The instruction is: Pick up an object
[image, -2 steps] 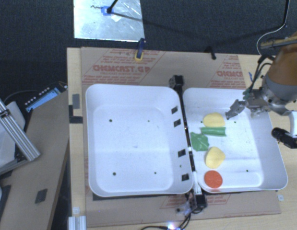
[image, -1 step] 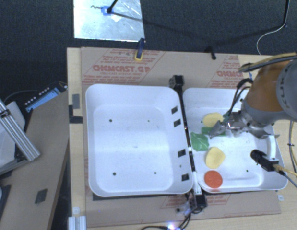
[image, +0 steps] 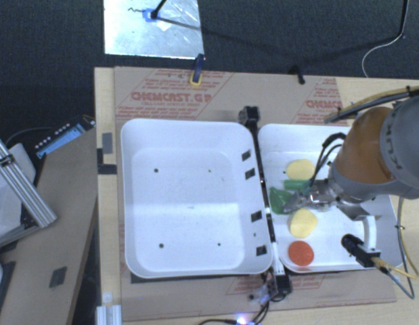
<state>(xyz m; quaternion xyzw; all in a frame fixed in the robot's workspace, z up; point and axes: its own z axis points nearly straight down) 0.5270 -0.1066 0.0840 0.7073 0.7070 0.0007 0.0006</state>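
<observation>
Nearest the camera, at the front of the right-hand shallow white plastic bin, lies a flat round orange-red disc, clear of the arm and probably light and stiff, though thin enough that fingers would have to catch its rim. Just behind it sits a pale yellow rounded lump, likely smooth and prone to slip; its widest middle looks the safest hold. Above that the gripper hangs low over a green flat piece; whether it is parted or closed cannot be told. Farther back rests a second pale yellow rounded piece.
</observation>
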